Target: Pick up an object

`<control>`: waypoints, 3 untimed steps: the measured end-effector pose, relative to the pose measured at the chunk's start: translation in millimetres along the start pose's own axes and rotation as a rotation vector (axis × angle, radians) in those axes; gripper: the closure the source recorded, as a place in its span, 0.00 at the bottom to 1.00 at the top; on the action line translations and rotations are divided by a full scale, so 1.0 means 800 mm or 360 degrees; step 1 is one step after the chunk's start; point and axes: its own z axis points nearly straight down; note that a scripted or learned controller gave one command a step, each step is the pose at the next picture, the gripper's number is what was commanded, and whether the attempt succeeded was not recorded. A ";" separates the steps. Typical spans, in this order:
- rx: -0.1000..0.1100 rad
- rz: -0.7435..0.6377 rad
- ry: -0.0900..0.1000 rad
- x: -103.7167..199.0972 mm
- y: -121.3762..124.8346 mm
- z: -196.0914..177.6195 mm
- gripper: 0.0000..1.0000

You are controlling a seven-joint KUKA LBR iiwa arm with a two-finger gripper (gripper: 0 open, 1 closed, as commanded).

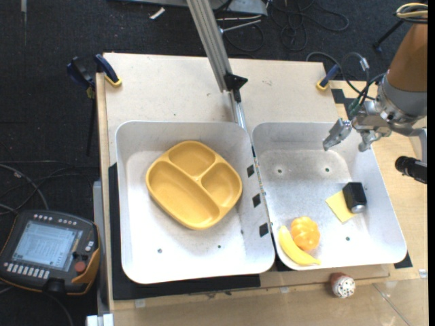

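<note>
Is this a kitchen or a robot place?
Most likely a robot lab, not a kitchen. A robot arm reaches over two white bins on a bench, a control pendant lies on the floor, and cables trail behind.

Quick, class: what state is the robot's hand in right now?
Hand: open, holding nothing, above the right bin's far edge.

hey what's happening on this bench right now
A robot arm reaches in from the right, its gripper open above the far edge of the right bin with nothing between its fingers. That bin holds a black block on a yellow card, plus an orange and a banana near the front. The left bin holds a yellow divided plate. Nothing is picked up yet.
</note>
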 end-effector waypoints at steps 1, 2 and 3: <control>0.0000 0.0000 0.0000 0.000 0.000 0.000 0.00; 0.0009 0.0005 0.0002 0.001 -0.012 0.075 0.00; 0.0005 0.0004 0.0001 0.001 -0.015 0.129 0.00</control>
